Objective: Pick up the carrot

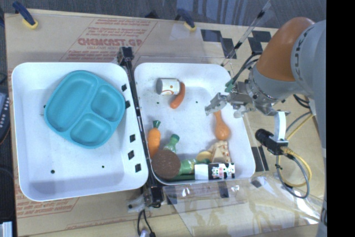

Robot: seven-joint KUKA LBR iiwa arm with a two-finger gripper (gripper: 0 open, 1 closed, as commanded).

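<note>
The carrot [153, 141] is orange with a green top. It lies along the left wall of the right bin [194, 72], next to a green bottle [171, 144] and above a brown disc [165, 164]. My gripper [224, 110] is well to the carrot's right, near the bin's right wall. It is open, its fingers [211, 106] spread over the thin upper end of an orange pear-shaped toy [222, 129]. Nothing is held between them.
A small grey can [166, 86] and an orange sausage [177, 98] lie at the bin's back. A labelled bottle [214, 170] and a pale wedge [220, 149] sit at the front right. The left bin [33, 169] holds a blue divided plate [84, 108].
</note>
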